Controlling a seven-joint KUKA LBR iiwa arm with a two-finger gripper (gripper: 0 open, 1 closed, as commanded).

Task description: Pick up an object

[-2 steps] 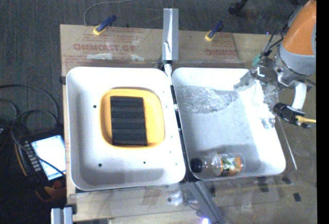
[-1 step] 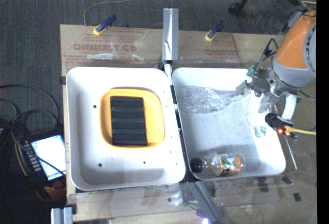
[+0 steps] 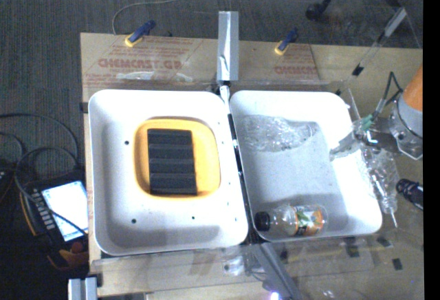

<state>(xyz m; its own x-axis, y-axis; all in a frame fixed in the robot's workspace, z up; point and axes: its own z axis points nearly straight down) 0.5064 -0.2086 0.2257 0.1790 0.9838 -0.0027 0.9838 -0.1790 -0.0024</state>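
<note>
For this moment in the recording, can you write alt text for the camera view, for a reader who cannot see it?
Two shallow white bins sit side by side on a bench: the left bin holds a yellow tray with a black ridged block on it, the right bin a clear bottle lying along its near edge and crumpled clear plastic near its far edge. The robot arm is at the right bin's right rim.

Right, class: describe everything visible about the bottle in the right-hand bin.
The bottle is clear plastic with a black cap and an orange-and-green label around its middle. It lies on its side, cap pointing toward the left bin, along the near wall of the right bin, resting on the floor there. Nothing grips it.
</note>
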